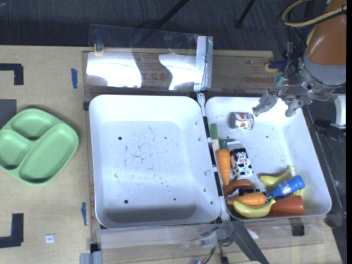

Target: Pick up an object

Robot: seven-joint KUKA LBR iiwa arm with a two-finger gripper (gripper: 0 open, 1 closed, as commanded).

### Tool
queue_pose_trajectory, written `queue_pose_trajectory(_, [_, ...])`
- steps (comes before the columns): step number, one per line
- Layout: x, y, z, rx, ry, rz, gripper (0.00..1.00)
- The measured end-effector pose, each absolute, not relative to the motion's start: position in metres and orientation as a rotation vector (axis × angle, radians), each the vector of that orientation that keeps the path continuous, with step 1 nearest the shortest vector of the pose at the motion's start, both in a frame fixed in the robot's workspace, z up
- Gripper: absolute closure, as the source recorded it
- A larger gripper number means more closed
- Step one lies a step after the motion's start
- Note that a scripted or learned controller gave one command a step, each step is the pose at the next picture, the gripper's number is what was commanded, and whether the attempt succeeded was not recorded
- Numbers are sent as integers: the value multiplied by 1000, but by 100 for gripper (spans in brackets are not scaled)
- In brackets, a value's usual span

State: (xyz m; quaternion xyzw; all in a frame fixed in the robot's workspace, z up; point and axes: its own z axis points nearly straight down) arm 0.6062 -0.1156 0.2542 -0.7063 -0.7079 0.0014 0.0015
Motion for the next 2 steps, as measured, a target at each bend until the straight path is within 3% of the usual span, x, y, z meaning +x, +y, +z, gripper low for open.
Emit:
queue_pose_trajectory(1, [531, -144, 133, -2183, -2255, 2, 0])
queue_pose_trajectory(2, [553, -131, 115, -2258, -2211, -18, 0])
